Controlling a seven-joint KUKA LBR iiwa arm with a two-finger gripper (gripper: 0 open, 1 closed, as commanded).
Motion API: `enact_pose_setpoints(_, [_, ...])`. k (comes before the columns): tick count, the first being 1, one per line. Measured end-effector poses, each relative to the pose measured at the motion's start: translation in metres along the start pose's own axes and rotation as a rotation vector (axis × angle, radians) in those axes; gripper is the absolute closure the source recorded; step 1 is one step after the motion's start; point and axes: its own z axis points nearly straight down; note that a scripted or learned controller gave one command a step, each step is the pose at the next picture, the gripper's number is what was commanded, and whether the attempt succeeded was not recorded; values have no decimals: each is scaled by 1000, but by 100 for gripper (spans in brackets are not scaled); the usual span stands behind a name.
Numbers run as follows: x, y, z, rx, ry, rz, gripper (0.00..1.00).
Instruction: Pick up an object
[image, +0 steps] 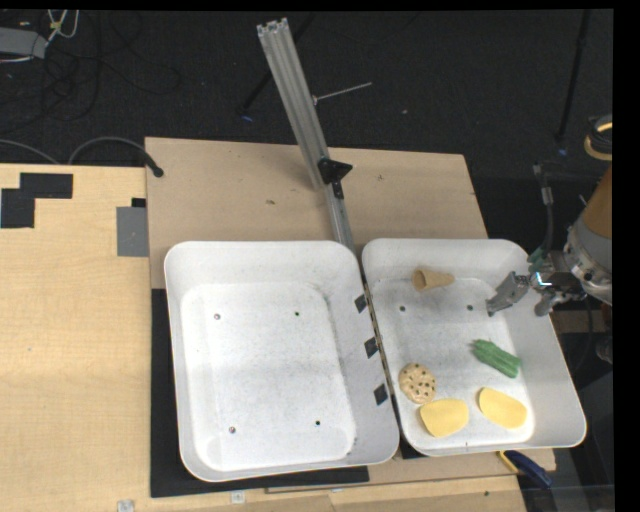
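The gripper (520, 292) hangs over the right bin (545, 345), near its right wall; it carries nothing, but whether its jaws are apart I cannot tell. The pickle (497, 358) lies just below it, slim and slanted, so it may slip aside or the descent may hit the wall.

A pale tan wooden bench top (410, 195) fills the middle of the frame, with a lighter wood-grain board (70, 340) adjoining it at the left that carries black cut-out patches near the upper left and a small grey rectangular patch (130, 230). Directly on the bench lies a black mat (162, 400), and on it sit two shallow white plastic bins side by side: a larger left bin (262, 455) at centre and a right bin (460, 247) touching it along their shared edge, joined there by small black clips (371, 346). A slanted grey aluminium rail (300, 110) rises from the bench at upper centre, just above the junction of the bins.
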Motion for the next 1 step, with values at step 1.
enact_pose_setpoints(1, [0,1,-3,-4,-2,-2,0])
